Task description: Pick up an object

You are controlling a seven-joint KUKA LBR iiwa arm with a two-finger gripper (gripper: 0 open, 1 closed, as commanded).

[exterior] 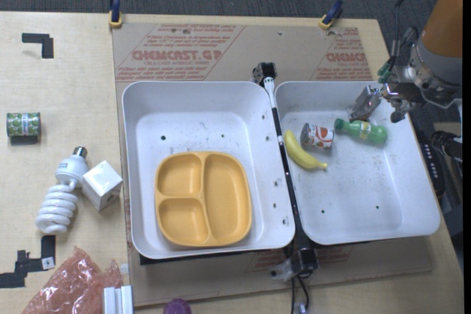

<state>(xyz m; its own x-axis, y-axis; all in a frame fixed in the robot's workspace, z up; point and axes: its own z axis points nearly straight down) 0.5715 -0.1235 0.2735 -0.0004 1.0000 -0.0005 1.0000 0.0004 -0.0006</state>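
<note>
We are hovering the metal two-finger gripper [366, 104] over the far part of the right-hand shallow white bin [412, 220], and we cannot tell from this slanted view how it is set. Nothing is lying in it. Just beside and below it, the small green plastic bottle [360, 130] is lying on its side, neck pointing toward the small red-and-white can [317, 136], which is near it. The curved yellow banana [302, 151] is lying beside the can, toward the divider between bins.

We are judging the bottle the closest candidate. To take it well, we are thinking of centring over its body, turning the wrist so the grip crosses its narrow width, and descending straight, since a round bottle is apt to roll away. The left-hand white bin [140, 110] is carrying a yellow three-compartment tray [204, 198], well apart from our work.
</note>
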